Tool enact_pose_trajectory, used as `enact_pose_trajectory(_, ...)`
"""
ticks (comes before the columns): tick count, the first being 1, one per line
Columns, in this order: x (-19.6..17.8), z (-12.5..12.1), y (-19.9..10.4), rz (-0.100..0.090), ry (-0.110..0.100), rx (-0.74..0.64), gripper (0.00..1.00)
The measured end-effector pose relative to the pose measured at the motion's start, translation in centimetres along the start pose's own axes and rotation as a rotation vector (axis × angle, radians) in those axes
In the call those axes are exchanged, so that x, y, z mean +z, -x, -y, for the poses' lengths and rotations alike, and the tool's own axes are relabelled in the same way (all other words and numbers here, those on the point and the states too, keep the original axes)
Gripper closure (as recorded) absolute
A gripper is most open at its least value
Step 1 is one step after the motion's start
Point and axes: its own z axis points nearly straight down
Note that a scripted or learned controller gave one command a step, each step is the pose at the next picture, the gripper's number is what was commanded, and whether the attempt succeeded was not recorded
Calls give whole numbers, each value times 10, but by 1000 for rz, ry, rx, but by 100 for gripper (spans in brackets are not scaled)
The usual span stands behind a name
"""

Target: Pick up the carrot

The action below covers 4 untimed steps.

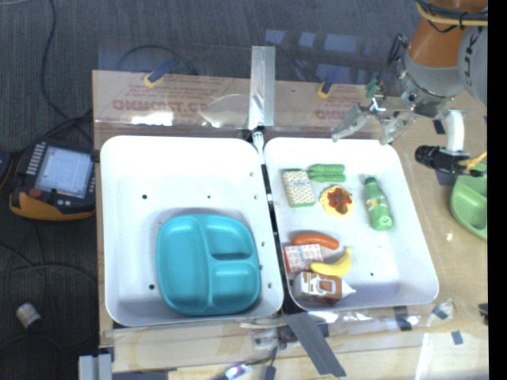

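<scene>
Camera view showed the gripper [369, 125] spread wide with nothing between its fingers, above the right bin's [412, 212] far rim, well apart from the carrot [315, 241] lying near that bin's left wall.

Carrot [315, 241] orange; tray [208, 264] teal; bottle [378, 203] green; bins [127, 165] white (both).

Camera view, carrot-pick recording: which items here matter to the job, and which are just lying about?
Belongs to the job:
- carrot, lying in the right bin
- gripper, jaws spread, above that bin's far edge

Just lying about:
- green bottle
- banana
- pizza slice
- green vegetable
- cracker pack
- teal divided tray in the left bin
</scene>
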Motion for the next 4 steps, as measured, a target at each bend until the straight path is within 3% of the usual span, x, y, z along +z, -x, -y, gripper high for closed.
enact_pose_trajectory(1,105,71,20,0,-2,-19,0)
enact_pose_trajectory(2,131,80,8,0,-2,59,0)
enact_pose_trajectory(3,16,85,26,4,-1,398,0)
enact_pose_trajectory(4,76,112,-24,3,-4,563,0)
